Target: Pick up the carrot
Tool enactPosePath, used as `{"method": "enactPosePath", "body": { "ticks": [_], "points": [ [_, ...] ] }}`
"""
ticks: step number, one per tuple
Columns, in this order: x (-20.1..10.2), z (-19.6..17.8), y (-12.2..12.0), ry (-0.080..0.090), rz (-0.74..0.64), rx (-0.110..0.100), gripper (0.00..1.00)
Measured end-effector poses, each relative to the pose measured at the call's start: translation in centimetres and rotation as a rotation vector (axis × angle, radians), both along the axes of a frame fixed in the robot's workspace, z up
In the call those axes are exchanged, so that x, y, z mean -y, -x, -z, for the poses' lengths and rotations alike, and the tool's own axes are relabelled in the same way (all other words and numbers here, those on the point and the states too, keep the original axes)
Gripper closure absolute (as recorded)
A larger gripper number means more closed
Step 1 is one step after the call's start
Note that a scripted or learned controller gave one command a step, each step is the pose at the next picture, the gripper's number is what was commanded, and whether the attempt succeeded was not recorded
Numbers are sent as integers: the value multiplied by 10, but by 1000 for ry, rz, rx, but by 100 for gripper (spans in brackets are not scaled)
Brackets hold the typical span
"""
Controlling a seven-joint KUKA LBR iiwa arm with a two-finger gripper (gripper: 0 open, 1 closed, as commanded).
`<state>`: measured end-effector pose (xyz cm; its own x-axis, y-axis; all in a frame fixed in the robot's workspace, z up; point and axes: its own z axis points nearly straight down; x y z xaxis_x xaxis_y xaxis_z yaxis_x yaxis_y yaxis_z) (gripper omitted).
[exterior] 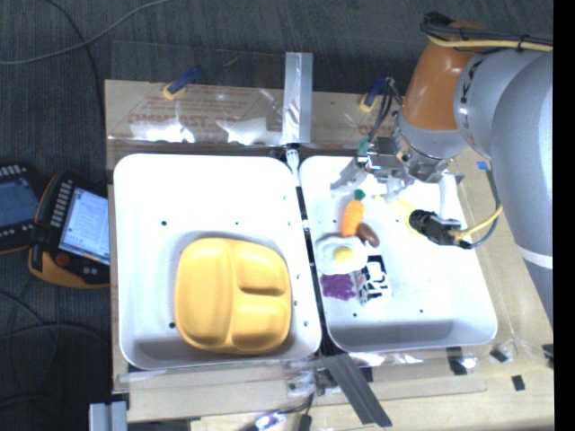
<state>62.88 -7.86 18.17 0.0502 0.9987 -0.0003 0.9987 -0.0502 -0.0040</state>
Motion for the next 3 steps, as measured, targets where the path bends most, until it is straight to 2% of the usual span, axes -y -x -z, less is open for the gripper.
{"method": "enactPosePath", "body": {
  "ticks": [1,2,3],
  "points": [
    [25,88,-17,0,-120,1,0],
    [32,92,-5,-1,-54,16,0],
    [30,83,-5,-5,-56,15,100]
  ]
}}
